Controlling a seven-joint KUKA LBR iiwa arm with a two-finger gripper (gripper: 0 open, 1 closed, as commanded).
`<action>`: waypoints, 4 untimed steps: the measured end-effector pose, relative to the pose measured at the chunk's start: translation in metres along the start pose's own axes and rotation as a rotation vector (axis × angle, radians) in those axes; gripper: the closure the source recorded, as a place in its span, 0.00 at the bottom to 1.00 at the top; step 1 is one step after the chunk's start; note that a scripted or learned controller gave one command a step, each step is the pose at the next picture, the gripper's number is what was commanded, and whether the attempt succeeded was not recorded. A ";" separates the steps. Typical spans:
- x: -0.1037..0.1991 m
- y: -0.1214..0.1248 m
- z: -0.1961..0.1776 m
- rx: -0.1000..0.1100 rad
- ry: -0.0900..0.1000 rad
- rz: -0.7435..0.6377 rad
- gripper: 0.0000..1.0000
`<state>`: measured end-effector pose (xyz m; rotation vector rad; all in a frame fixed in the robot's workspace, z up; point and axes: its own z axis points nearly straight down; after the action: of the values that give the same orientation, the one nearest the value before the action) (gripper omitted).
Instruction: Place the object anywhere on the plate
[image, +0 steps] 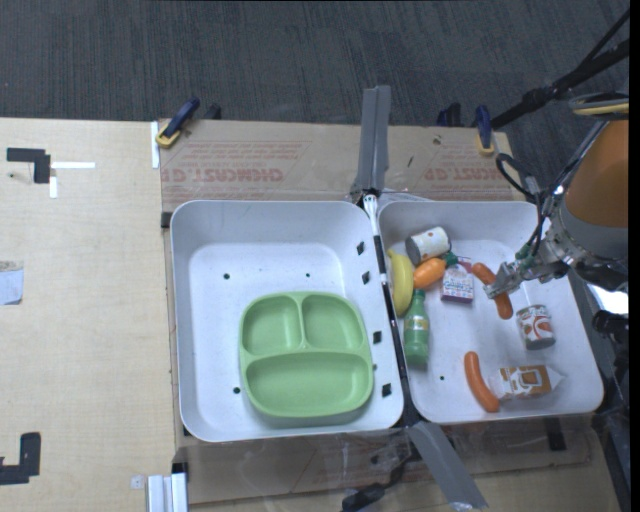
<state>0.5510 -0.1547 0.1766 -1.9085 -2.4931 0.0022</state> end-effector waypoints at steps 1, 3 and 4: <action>0.020 0.029 0.005 0.000 -0.001 -0.130 1.00; 0.088 0.097 -0.013 0.000 -0.001 -0.314 1.00; 0.151 0.056 -0.013 0.001 0.000 -0.555 1.00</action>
<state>0.5657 0.0057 0.1899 -1.1526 -2.9198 0.0026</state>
